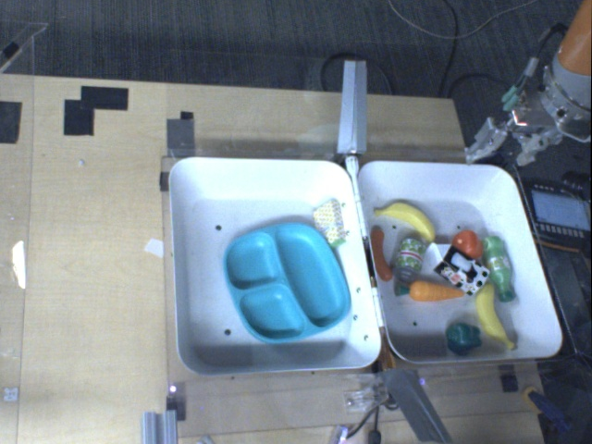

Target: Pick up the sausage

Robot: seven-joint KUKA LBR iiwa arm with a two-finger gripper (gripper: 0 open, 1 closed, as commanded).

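On desk [83,276], tan wood top, two shallow white bins side by side. Left bin [199,248]: big blue divided plate [287,280] lying flat near middle, three compartments; small yellow-white patterned item [330,220] at plate's upper right corner, close to right wall. Right bin [513,202]: crowded with toy food. Yellow banana [404,216] near top left, curved. Second banana [493,320] at lower right, running down toward front wall. Orange carrot [435,291] lying across middle, just below black-and-white cow-print carton [460,270]. Green bottle [498,268] on right side, beside carton. Small can [408,257] left of carton, near carrot's blunt end. Red-orange round item [467,241] above carton. Dark teal lump [462,338] near front wall, just beside second banana. Sausage [380,253], reddish brown, thin, lying lengthwise right against left wall of right bin, just left of can, below first banana. Grey arm with orange band [575,49] at upper right corner. Gripper [511,143] outside right bin, above its back right corner, well apart from sausage. Jaws spread, pinching nothing.
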